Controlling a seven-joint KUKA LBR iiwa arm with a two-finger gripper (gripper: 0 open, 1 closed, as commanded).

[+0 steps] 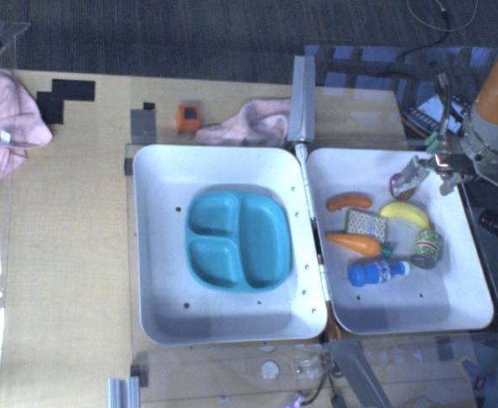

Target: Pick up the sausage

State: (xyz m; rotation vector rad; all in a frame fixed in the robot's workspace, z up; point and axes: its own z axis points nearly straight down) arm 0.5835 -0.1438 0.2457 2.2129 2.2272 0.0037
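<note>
Sausage, short reddish-brown (349,201), lies upper left in right white bin (461,313), untouched. Gripper (421,173) hovers near right of it, fingers spread, empty. Risk: descent clips yellow banana (404,215) nearby.

The reddish-brown sausage (349,201) lies flat in the right bin's upper left.

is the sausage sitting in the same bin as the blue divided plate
No, the sausage lies in the right bin with the banana and carrot, while the blue plate sits in the left bin.
</note>
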